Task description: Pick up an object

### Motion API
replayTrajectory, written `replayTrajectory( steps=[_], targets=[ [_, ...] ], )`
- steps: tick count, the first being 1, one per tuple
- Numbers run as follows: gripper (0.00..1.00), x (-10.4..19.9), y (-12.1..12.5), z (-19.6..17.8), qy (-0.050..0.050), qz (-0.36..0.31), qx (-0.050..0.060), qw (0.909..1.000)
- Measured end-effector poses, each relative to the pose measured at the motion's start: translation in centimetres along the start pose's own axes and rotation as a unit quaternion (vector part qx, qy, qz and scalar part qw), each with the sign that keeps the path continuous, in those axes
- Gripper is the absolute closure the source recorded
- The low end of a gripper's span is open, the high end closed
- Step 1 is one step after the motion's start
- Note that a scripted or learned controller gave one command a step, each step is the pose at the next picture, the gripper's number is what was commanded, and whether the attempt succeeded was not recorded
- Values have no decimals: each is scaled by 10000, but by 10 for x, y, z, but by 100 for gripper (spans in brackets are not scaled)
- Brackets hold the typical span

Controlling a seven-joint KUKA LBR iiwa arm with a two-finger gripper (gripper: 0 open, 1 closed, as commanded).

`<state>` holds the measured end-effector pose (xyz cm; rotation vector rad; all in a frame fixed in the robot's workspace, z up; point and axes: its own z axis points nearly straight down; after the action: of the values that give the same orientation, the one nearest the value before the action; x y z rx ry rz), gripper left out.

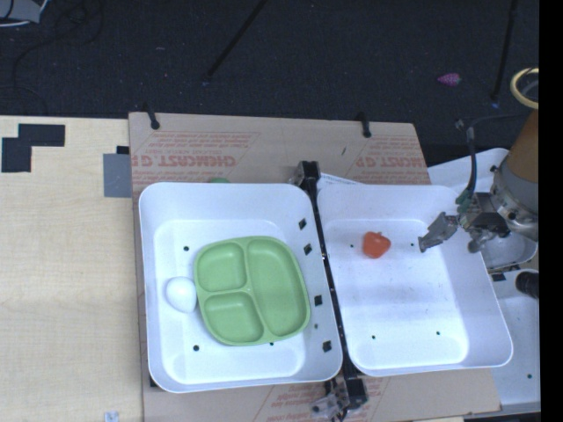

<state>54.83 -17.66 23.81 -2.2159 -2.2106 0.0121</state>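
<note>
Two white bins sit side by side on the bench. The left bin holds a green divided plate in its middle, with a small white ball touching the plate's edge at 9 o'clock. The right bin holds one small red object, lying toward 11 o'clock of that bin's floor, with bare floor all around it.

The arm hangs over the right bin's rim at about 3 o'clock. Its gripper sits just inside that rim, near the red object but clearly apart from it, fingers spread and with nothing between them.

By this view, nothing has been picked up. The whole grasp appears to lie ahead: reach, close, lift. The red object looks the nearest candidate.
</note>
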Motion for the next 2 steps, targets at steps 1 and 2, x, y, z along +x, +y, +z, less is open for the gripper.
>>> replayTrajectory(
  steps=[1, 2],
  targets=[
    [0, 0, 2, -7, -9, -11, -55, 10000],
    [0, 4, -3, 39, -3, -12, -33, 10000]
  ],
)
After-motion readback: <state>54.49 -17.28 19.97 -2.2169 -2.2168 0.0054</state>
